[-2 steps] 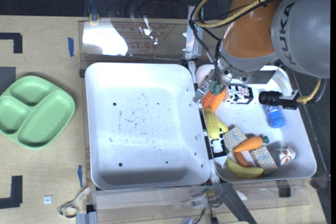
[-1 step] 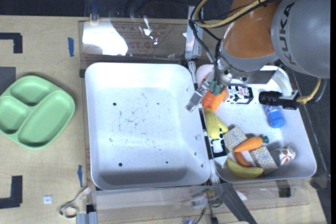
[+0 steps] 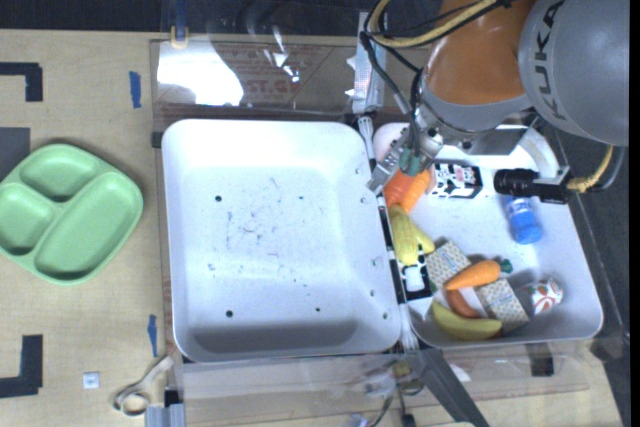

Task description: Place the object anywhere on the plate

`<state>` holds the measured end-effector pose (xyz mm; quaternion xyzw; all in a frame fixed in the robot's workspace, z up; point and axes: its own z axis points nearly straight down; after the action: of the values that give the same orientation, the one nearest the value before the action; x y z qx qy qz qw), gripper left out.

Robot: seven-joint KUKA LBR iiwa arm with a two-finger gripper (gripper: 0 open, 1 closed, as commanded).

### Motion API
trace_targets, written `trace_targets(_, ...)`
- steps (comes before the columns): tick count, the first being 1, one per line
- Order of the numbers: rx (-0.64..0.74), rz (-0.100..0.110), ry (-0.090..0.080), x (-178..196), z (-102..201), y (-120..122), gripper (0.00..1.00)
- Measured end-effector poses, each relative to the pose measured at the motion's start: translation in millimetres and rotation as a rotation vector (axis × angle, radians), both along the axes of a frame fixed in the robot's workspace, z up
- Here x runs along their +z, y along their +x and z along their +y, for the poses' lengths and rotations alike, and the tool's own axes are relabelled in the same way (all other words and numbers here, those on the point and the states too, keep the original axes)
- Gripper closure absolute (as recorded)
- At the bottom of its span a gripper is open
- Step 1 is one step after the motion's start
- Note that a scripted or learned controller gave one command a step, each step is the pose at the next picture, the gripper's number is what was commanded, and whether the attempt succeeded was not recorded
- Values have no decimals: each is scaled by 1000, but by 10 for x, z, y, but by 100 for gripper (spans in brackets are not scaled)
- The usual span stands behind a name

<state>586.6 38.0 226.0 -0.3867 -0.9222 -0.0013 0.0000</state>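
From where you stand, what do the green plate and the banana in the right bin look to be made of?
The green plate looks like moulded plastic: one even pale green, a soft sheen, rounded dividers between its compartments. The banana seems a toy, likely plastic or rubber, judging by its flat, uniform yellow; the view is too coarse to be sure.

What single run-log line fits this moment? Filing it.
gripper over right white bin | at orange toy | green divided plate left, apart

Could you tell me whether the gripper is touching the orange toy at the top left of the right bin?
Touching. In the camera view the gripper comes down right onto the top of the orange toy, with no gap visible between them.
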Motion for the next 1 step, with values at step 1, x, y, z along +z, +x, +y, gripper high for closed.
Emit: trace_targets(1, 132, -1, -3, 569, 378, 337, 100)
